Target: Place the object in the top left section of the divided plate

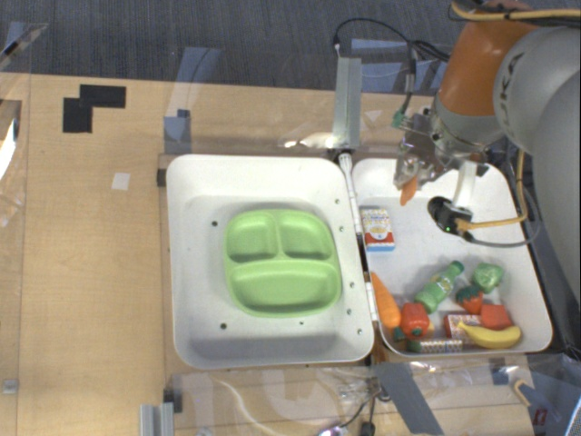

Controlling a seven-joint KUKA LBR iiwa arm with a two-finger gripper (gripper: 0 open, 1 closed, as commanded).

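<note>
Toys crowd the near end of the right bin [508, 189]. The left bin [191, 243] holds a green divided plate [281, 262] at its middle, with two small sections along its far side and one wide section toward the camera. All three sections are bare, the top left one included. Both bins sit side by side on the pale wooden table [82, 271].

In the right bin, a carrot [387, 303] lies against the left wall with its long axis running near to far. Beside it are a red pepper [415, 319], a green bottle [439, 285] tilted on its side, a yellow banana [491, 336] along the near wall, a red piece [495, 315] just behind the banana, and a green leafy piece [487, 277]. A small red-and-white carton [377, 226] stands farther back by the dividing wall, well apart from the pile.

Over the far part of the right bin hangs the hand [416, 173], below the arm's orange band [477, 66]. A small orange object [408, 190] shows at its fingertips: slim and tapered, perhaps a little carrot or pepper, though the view is too coarse to be sure. Its long axis runs nearly up and down in the view, narrow end pointing toward the bin floor. The hand looks closed on its upper end, with the object raised clear of the bin floor and to the right of the dividing wall.
</note>
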